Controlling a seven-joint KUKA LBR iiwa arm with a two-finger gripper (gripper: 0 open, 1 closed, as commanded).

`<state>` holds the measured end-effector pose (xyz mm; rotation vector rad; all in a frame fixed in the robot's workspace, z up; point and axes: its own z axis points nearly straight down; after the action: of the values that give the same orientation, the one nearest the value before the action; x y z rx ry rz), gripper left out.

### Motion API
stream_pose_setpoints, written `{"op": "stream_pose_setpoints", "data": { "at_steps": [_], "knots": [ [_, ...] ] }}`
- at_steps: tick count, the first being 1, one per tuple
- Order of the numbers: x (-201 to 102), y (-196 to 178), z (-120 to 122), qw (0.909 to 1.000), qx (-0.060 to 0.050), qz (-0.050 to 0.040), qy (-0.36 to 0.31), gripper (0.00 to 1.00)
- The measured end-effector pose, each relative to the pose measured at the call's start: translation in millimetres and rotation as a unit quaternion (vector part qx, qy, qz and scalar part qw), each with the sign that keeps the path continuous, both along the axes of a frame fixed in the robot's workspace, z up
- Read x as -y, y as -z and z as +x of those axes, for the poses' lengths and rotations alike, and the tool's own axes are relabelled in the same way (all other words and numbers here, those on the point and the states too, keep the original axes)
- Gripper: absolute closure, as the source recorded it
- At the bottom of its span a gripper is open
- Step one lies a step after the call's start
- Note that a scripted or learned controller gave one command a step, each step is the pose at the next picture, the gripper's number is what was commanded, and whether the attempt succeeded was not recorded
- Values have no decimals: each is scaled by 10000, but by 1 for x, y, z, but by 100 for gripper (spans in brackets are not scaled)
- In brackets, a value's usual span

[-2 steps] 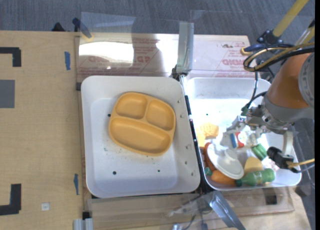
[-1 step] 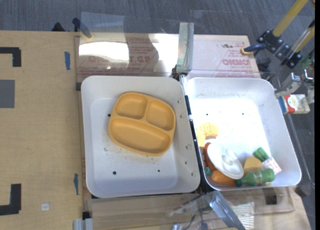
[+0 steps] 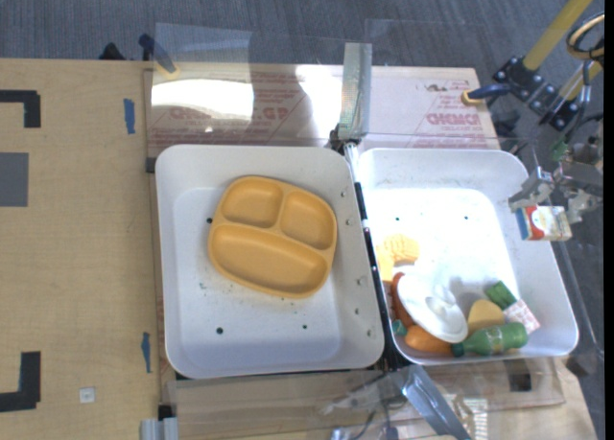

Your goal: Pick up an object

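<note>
Red-and-white small carton (image 3: 547,224), apparently pinched between the gripper's (image 3: 549,202) fingers, above the right bin's (image 3: 564,287) rim.

The table (image 3: 67,237) carries 2 white bins. The left bin (image 3: 182,333) holds 1 orange 3-compartment plate (image 3: 273,235). The right bin (image 3: 547,285) holds mixed items clustered at its near edge, including a green bottle (image 3: 494,338) and a white cup (image 3: 436,306).
</note>
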<state>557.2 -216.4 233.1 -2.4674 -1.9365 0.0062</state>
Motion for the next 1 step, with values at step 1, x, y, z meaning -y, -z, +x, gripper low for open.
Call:
{"op": "stream_pose_setpoints", "data": {
  "at_steps": [1],
  "knots": [
    [-59,54,-55,9960,5,0,895,100]
  ]
}}
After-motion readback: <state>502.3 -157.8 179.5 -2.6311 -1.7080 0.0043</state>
